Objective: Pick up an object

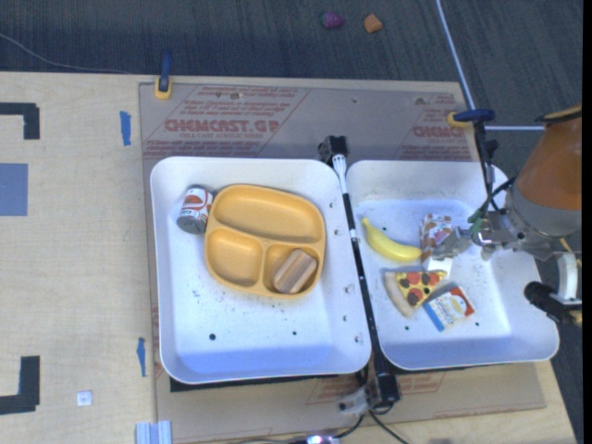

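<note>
In the right bin [504, 339] lie a yellow banana [388, 241], a toy pizza slice [414, 288], a white packet with red and blue print [450, 307] and a crinkled snack bag [433, 228]. My gripper [455, 242] reaches in from the right and sits low at the right side of the snack bag, just above the pizza slice. It is too small and dark against the bag to read its state. The grey arm with its orange band [560, 160] stands over the bin's right edge.
The left bin [268, 340] holds a yellow divided plate [264, 209] with a brown bun [294, 270] in its lower right compartment. A small can [193, 209] lies at the plate's left. A black clamp [333, 148] sits between the bins at the back.
</note>
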You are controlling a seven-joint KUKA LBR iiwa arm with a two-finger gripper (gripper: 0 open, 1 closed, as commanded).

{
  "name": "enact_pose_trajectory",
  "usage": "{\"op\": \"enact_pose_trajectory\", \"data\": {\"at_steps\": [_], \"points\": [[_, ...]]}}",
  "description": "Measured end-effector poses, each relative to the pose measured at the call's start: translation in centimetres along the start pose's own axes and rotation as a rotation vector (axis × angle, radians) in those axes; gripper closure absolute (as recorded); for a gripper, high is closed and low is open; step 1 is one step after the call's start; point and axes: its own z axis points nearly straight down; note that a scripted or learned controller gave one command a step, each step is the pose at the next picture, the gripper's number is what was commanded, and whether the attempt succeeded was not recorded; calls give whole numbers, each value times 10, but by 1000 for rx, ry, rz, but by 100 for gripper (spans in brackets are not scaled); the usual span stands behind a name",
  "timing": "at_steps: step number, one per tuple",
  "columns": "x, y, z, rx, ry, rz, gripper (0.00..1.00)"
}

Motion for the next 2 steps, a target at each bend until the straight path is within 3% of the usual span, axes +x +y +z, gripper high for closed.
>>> {"op": "enact_pose_trajectory", "data": {"at_steps": [1, 2], "points": [[-5, -68, 23, -2, -3, -1, 0], [-10, -67, 12, -10, -15, 3, 100]]}}
